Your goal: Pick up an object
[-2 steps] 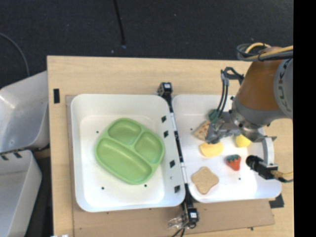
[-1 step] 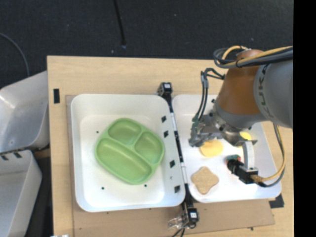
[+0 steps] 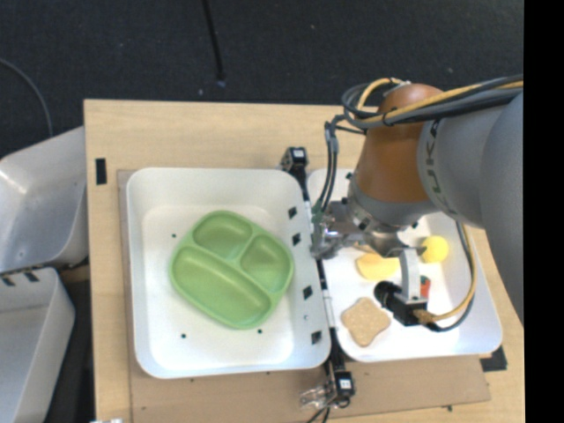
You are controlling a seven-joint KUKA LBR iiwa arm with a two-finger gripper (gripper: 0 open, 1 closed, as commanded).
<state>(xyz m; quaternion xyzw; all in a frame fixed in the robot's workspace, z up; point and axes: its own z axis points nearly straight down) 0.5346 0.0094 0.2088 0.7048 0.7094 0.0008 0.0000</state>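
Camera view, wooden bench (image 3: 106, 139) on dark floor, two white bins (image 3: 141, 201), arm's jaws' state unclear

The arm (image 3: 476, 157) is a thick, smooth grey tube with faint dark lettering on its side. An orange band (image 3: 397, 152) wraps it above the wrist. Black and yellow cables (image 3: 370, 100) loop over the band, and another black cable (image 3: 463, 298) curls below.
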